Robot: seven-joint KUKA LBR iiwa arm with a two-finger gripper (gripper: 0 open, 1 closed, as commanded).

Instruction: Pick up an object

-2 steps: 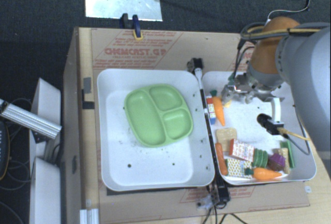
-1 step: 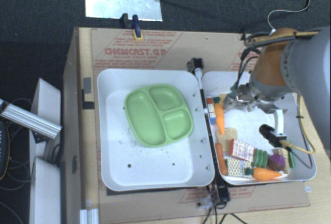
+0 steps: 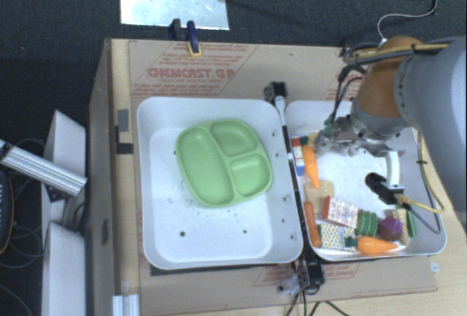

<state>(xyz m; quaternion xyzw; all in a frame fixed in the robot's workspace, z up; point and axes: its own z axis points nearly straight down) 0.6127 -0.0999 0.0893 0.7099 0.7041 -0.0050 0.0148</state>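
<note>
My gripper hangs over the far left part of the right bin, just right of an orange carrot. Nothing shows between it and the bin floor. A small red and white box lies at the bin's left wall beside the carrot. Toward the near edge lie a tan piece, a red and white box, a red pepper, a patterned box, a green item, a purple item and a second carrot.
The left bin holds a green divided plate. The grey arm with its orange band comes in from the right, over the right bin's far side. Brown cardboard lies under both bins.
</note>
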